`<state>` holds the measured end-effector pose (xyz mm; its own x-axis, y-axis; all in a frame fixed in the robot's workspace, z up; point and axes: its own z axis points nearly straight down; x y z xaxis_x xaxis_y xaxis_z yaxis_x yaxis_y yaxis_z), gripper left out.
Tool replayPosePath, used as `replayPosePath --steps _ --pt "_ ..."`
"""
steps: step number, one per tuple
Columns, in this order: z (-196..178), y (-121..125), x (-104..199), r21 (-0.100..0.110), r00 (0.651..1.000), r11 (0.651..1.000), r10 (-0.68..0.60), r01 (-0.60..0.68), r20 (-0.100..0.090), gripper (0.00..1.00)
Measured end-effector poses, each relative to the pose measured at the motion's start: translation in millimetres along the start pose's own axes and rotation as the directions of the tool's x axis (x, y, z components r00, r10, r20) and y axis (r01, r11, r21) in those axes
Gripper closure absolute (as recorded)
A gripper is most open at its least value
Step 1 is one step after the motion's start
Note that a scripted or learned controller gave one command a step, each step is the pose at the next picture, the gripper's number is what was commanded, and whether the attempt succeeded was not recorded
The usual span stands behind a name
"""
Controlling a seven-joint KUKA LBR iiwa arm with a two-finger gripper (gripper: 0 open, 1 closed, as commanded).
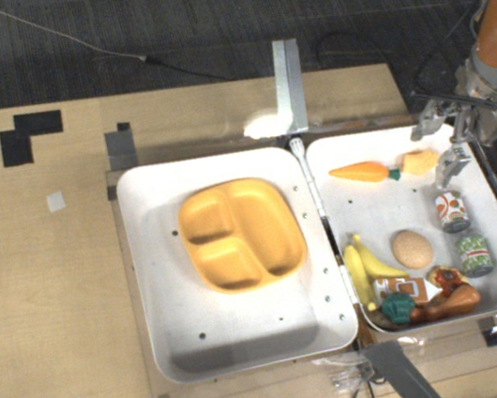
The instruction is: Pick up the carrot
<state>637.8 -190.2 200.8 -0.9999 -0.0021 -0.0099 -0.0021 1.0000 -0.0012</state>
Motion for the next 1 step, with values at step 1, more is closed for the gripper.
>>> replayPosePath --steps 1 --pt "-4.6 15.6 -34.0 0.0 0.972 0.972 0.236 -0.236 0.004 0.0"
